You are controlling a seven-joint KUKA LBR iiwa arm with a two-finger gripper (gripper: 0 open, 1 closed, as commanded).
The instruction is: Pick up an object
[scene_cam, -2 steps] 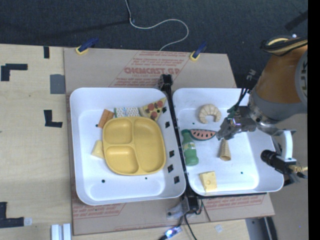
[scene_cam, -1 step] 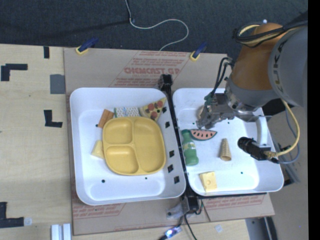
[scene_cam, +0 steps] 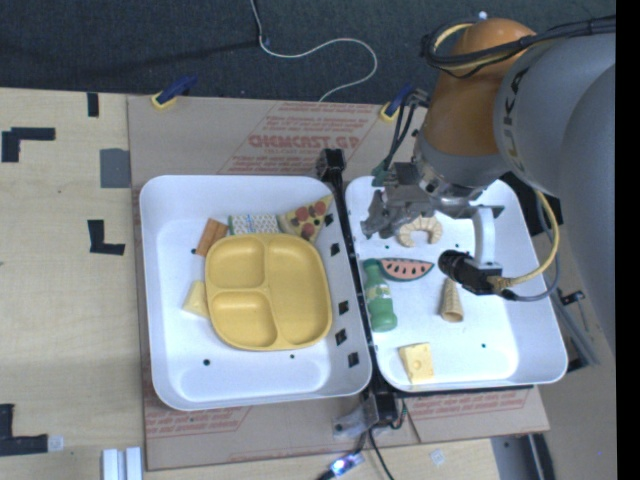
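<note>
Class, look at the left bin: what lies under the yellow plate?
Poking out from under the yellow plate: an orange piece and a pizza slice at its top edge, a yellow wedge at its left. Anything wholly beneath it is covered.

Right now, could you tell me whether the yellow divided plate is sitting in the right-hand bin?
No, the yellow divided plate lies in the left bin, while the right bin holds the watermelon slice and the green bottle.

A dark carpeted floor (scene_cam: 120, 18) lay beyond the wooden desk (scene_cam: 60, 298), where a cardboard sheet (scene_cam: 240, 133) was spread under even light.
</note>
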